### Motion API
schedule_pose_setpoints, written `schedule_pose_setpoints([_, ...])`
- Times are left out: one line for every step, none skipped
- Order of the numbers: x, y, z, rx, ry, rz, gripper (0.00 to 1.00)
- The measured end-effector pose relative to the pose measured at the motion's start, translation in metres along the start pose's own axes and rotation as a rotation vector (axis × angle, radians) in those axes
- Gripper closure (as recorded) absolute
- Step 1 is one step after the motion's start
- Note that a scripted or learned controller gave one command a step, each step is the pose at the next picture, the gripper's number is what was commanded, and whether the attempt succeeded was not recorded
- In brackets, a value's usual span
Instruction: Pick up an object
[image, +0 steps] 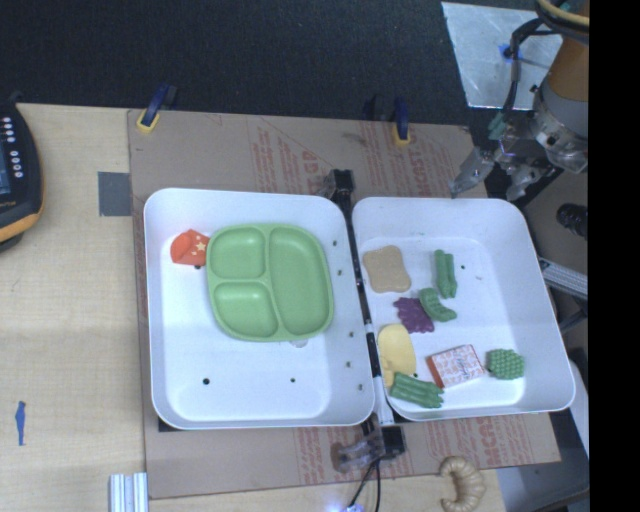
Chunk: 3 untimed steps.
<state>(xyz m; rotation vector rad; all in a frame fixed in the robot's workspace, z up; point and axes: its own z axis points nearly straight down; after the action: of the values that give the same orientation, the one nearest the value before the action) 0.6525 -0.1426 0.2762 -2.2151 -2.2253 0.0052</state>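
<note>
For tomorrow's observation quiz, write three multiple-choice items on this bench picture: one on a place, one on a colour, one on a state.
1. Where does the divided plate lie?
A. left bin
B. right bin
C. on the cardboard

2. What colour is the divided plate?
A. red
B. green
C. purple

3. Where is the pincer?
A. inside the left bin
B. touching the plate
C. above the right bin's far rim, touching no toy

Answers: 1 A, it sits inside the left bin. 2 B, it is pale green. 3 C, it hangs over the cardboard by that rim.
</note>
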Motion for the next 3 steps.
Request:
schedule_pose_setpoints([-0.054, -0.008, 0.096, 0.009, -0.001, 0.004, 0.0])
schedule_pose_setpoints([-0.03, -0.009, 0.191, 0.009, 0.003, -0.003, 0.0])
schedule_pose_setpoints([-0.033, -0.007, 0.173, 0.001, -0.001, -0.004, 1.0])
